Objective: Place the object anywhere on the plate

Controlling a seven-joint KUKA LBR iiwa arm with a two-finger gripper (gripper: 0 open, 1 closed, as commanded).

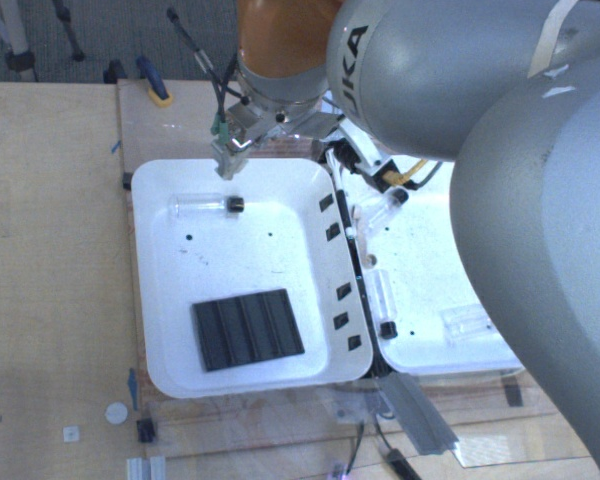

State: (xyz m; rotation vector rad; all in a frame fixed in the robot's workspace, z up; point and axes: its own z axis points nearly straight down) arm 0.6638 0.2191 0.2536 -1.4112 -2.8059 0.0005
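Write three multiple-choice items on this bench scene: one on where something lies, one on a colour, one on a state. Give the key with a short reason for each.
1. Where does the ridged plate lie?
A. In the left bin, near its front edge
B. In the right bin
C. On the wooden bench outside the bins

2. What colour is the cap of the clear tube in the left bin?
A. Orange
B. Black
C. White

3. How does the tube stand to the plate?
A. It rests on the plate
B. It leans against the plate
C. It lies apart from it, toward the bin's far edge

Key: 1 A, the plate sits low in the left bin. 2 B, the tube's right end is dark. 3 C, bare white floor separates them; the claw is just above the tube.
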